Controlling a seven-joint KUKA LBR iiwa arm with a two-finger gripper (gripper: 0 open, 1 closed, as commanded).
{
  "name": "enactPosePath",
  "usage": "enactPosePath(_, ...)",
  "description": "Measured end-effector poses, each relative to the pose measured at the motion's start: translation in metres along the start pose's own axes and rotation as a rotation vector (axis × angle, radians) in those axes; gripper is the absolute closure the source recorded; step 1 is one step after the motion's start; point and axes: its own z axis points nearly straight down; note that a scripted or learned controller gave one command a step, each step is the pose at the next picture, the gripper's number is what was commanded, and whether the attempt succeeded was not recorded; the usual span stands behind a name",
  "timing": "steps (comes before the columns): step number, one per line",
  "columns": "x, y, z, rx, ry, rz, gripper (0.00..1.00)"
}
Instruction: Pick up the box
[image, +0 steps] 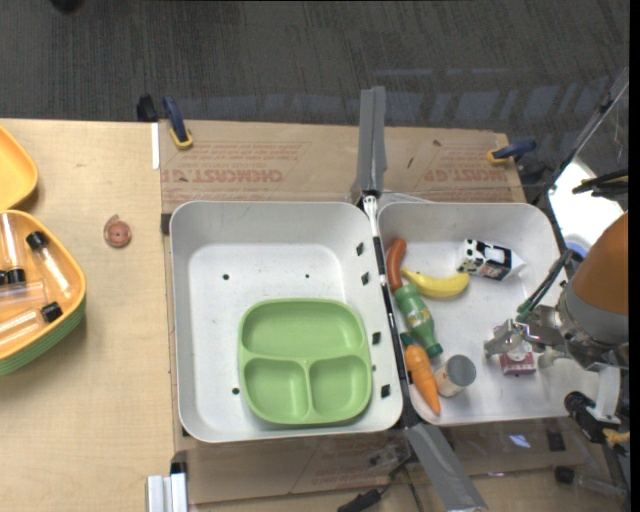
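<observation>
Hovering at the right bin's (470, 215) four o'clock, the gripper (512, 340) sits over a small pink box (518, 363); I cannot tell its jaws' state. Closing off-centre could nudge the box away.

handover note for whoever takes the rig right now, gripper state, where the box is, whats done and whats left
Gripper: low at the right side of the right bin, right over a small pink and white item. Whether its fingers are open or shut cannot be read from this view, and no hold is confirmed.
Box: the small black and white carton lies untouched near the back of the right bin, just right of the banana and well apart from the gripper.
Done: nothing on the box yet.
Left: move to the box, grasp it, lift it.
Also present: green bottle, carrot, green tray in the left bin.
</observation>
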Motion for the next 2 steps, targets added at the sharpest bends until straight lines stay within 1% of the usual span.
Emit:
enactPosePath(1,-0.001,0.0,-0.008,0.002,0.0,0.003,1.0)
enactPosePath(2,0.049,0.0,-0.137,-0.002,-0.002,0.003,1.0)
